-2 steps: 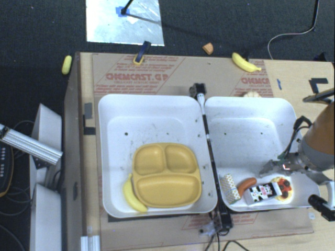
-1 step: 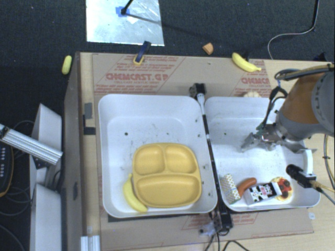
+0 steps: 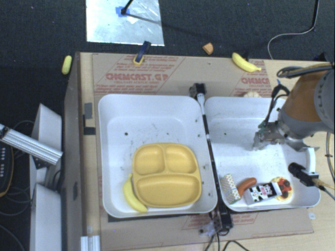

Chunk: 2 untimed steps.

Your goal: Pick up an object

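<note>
Left bin (image 3: 112, 140): I see a yellow divided tray (image 3: 166, 174) with a banana (image 3: 132, 195) tucked at its left edge. Right bin (image 3: 235, 114): waffle piece (image 3: 230, 186), hot dog (image 3: 246, 183), black-white card (image 3: 260, 192), pizza toy (image 3: 282, 186) along the near wall. Gripper (image 3: 263, 139) low over the bin floor, well apart from them, nothing held.

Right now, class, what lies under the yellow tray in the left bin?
A banana pokes out from under the tray's lower-left edge, resting on the left bin floor. The tray covers part of it, and anything else beneath is hidden.
</note>
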Motion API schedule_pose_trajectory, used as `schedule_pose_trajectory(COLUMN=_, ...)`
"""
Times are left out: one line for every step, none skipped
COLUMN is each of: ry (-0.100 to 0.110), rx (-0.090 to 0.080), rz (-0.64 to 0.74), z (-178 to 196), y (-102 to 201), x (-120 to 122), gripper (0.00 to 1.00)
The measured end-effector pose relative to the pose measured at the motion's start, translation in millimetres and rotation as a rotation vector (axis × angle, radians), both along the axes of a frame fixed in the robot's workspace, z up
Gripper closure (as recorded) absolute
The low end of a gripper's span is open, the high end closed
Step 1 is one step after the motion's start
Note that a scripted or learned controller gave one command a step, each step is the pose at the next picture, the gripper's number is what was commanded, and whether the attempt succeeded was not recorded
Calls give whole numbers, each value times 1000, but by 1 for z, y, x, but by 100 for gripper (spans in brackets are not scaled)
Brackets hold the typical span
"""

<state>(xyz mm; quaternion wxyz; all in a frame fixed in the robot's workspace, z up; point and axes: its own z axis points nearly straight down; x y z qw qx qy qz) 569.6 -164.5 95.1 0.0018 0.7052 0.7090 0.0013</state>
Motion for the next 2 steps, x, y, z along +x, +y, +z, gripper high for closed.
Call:
schedule_pose_trajectory(ry=1, rx=-1, rz=-1, z=30, y=-14, x=29, gripper=100)
schedule_pose_trajectory(ry=-1, rx=-2, rz=4, z=41, y=-14, x=30, gripper=100)
